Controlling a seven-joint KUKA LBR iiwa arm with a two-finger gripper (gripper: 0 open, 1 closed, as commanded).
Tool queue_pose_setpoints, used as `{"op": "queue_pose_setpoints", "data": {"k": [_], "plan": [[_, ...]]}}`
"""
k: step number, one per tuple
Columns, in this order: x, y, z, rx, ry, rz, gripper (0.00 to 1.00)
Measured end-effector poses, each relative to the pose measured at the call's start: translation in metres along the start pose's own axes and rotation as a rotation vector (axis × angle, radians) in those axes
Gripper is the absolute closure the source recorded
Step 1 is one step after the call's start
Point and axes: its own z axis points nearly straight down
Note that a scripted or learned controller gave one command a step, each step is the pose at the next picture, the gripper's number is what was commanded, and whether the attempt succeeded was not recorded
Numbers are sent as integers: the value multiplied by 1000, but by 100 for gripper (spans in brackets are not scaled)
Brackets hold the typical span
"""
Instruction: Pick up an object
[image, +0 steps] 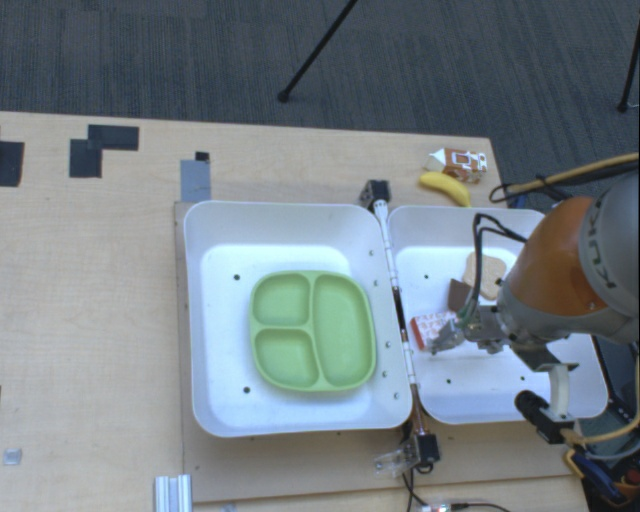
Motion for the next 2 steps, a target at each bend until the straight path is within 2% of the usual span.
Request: {"op": "queue_pose_setpoints", "data": {"k": [1, 2], "plan": [[2, -5, 22, 12, 2, 6, 0], [3, -2, 10, 5, 2, 3, 100]]}}
